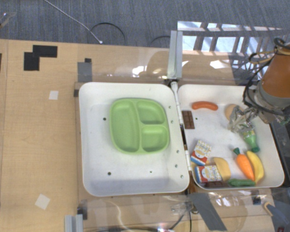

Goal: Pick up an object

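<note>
No text, brand, number or sign can be read. The small red-and-white carton point(201, 152) and the packet point(209, 173) below it in the right bin point(275, 173) carry printing, but it is too small and blurred to make out.

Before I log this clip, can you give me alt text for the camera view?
A grey and orange robot arm reaches from the right into the right white bin, its gripper low among toy foods: a hot dog, carrot, banana and small cartons. The left white bin holds a green divided plate.
</note>
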Motion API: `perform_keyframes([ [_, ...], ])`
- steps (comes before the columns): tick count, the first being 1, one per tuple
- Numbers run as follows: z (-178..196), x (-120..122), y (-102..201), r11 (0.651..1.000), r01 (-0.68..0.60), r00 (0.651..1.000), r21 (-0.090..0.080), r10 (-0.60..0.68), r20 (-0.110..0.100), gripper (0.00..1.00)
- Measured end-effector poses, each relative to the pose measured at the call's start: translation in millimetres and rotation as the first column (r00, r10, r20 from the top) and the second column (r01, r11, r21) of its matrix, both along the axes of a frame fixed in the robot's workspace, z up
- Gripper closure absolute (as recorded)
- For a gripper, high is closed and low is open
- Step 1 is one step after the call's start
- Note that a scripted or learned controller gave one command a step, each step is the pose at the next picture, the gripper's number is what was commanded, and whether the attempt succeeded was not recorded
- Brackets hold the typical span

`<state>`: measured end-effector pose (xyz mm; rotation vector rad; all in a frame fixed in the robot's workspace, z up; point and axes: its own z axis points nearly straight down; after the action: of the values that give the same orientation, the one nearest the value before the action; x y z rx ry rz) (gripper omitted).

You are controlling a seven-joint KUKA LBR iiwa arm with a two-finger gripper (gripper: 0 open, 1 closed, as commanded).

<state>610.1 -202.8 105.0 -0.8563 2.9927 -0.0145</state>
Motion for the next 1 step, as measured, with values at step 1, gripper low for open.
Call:
perform_keyframes([
  [1, -13.2, -79.2, -1.5, 0.976, 0.220, 0.975, 0.002, -0.220, -0.011, 1.00],
])
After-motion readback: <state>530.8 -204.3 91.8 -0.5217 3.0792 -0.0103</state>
